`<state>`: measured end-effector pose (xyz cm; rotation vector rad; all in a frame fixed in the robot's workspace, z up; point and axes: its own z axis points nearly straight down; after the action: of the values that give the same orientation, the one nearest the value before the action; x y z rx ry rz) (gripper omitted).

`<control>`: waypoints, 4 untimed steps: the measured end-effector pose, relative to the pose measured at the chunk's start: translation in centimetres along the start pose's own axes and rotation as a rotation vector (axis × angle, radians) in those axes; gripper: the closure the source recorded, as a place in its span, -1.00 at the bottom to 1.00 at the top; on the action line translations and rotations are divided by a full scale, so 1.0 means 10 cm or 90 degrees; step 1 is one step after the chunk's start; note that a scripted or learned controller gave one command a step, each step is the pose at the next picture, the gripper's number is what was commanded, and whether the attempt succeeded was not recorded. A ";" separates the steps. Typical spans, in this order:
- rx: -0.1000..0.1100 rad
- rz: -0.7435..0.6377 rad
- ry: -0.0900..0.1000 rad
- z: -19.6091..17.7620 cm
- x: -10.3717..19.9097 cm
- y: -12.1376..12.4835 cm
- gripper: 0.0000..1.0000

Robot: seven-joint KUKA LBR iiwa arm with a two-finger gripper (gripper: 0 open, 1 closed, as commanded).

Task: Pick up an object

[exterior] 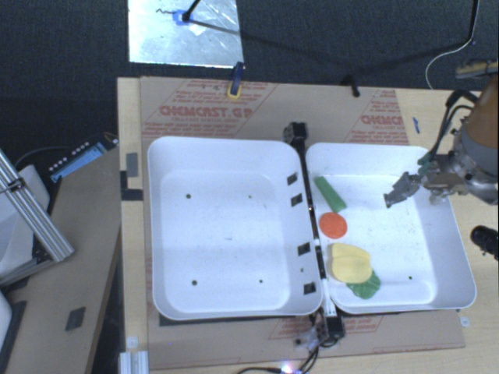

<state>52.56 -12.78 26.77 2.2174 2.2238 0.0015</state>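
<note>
While the claw [398, 193] is positioned over the right bin [444, 248], near its upper right, nothing is seen between its fingers; how far they are open cannot be told. Along that bin's left side are laid a green stick [330, 193], an orange disc [334, 225], a yellow piece [350, 262] and a green piece [365, 286], well apart from the claw.

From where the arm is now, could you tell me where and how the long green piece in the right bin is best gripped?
I would grip the long green piece across its narrow width near mid-length, coming straight down. It lies flat and slanted, apart from the orange disc below it, so its long sides look free. The bin's left wall is close, so the gripper should probably turn to close across the slant.
</note>
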 end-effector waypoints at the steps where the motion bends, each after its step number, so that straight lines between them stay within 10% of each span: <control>1: -0.002 -0.002 0.000 -0.11 0.00 0.01 1.00; 2: -0.011 -0.002 -0.003 -1.49 -0.02 0.23 1.00; 3: -0.004 -0.004 -0.001 -1.43 0.09 1.48 1.00; 4: -0.010 -0.001 -0.002 -2.77 0.04 1.03 1.00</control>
<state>62.86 -12.35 54.52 2.2055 2.2166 0.0149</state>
